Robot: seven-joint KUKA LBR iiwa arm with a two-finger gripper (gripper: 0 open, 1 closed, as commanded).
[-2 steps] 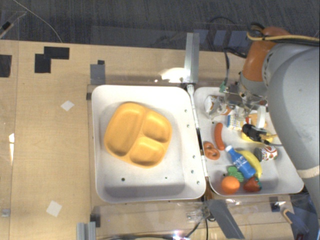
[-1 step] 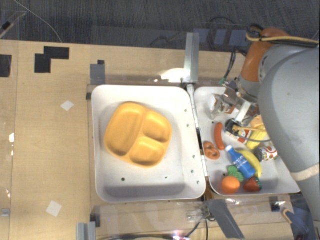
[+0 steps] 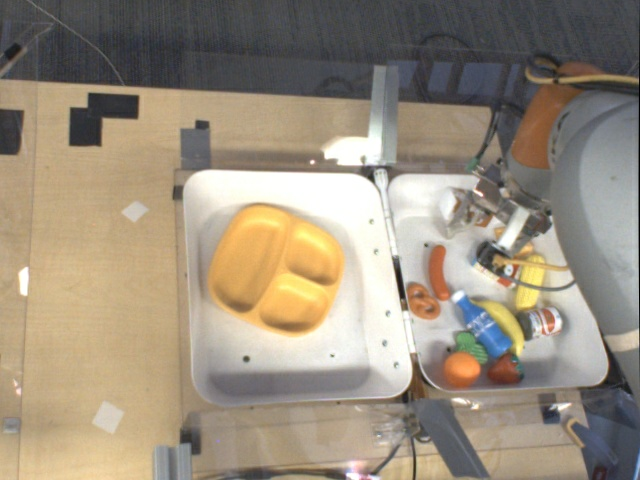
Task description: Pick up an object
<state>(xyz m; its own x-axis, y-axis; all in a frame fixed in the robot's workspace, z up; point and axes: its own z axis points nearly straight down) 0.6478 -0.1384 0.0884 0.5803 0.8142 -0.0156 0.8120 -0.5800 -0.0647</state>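
My gripper point(image 3: 462, 210) hangs over the back part of the right bin point(image 3: 420, 193), above bare white floor. Nothing shows between it and the bin. The closest object is a red sausage point(image 3: 437, 266), a little nearer the front. Beside that lies a brown pretzel point(image 3: 423, 302) at the bin's left wall. A blue bottle point(image 3: 479, 325), a banana point(image 3: 505, 321), a corn cob point(image 3: 530, 279), a red and white can point(image 3: 544, 320), an orange point(image 3: 461, 368), a green item point(image 3: 467, 343) and a red fruit point(image 3: 505, 370) crowd the front right.
The left bin point(image 3: 210, 368) holds a yellow divided plate point(image 3: 277, 267). A metal post point(image 3: 384, 113) rises behind the wall between the bins. The arm's grey body point(image 3: 595, 198) covers the right bin's right side.
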